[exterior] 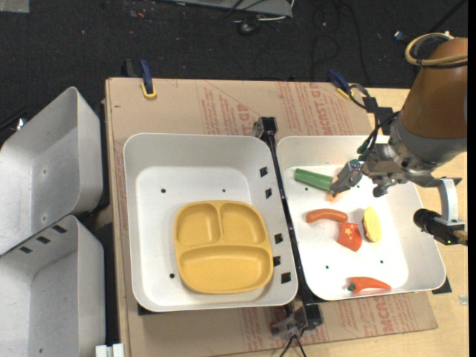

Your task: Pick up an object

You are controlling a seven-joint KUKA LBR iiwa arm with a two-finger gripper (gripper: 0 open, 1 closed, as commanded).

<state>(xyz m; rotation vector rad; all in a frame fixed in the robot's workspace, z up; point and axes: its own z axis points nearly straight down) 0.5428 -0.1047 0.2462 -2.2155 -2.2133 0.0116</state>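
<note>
Claw (360, 178): you see it hanging over the far part of the right bin (416, 277); whether it is released or clenched, you cannot tell, so treat nothing as held.
Nearest items: small orange piece (334, 194) just beside its left finger; green pepper (313, 177) a little further left.
Further out: sausage (326, 216), strawberry (350, 236) and yellow piece (372, 225) lie close together near the middle; carrot (367, 284) near the front wall.
Left bin (141, 222): yellow divided plate (222, 246), well apart.
Risk: watch for a slip; the orange piece is tiny and may skid away.
Crowding: a descent mid-bin could nudge neighbours.
</note>
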